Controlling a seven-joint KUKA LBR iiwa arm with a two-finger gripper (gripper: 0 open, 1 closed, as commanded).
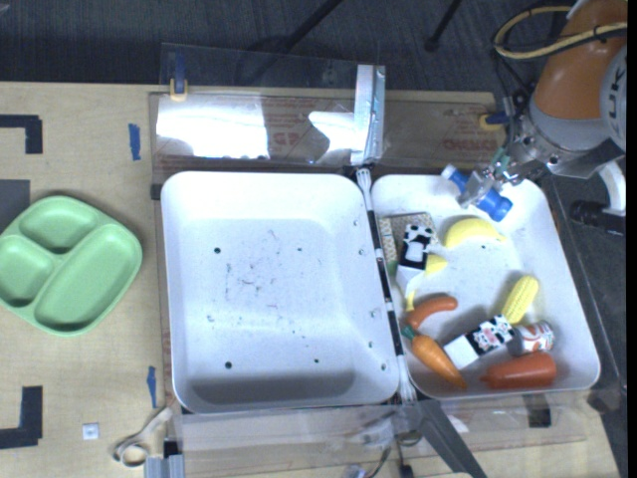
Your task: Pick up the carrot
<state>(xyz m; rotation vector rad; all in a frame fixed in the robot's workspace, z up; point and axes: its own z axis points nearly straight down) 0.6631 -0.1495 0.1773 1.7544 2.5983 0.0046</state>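
While gripper (485, 189) far-side, carrot (435, 358) near corner

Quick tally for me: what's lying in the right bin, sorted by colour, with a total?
Orange: 2, the carrot and an orange-red chili-like piece
Red: 2, a red sausage-like piece and a small can
Yellow: 2, a lemon-like piece and a corn cob
Black-and-white: 2, cow-print cartons
Blue: 1, a bottle, at the claw
Total: 9
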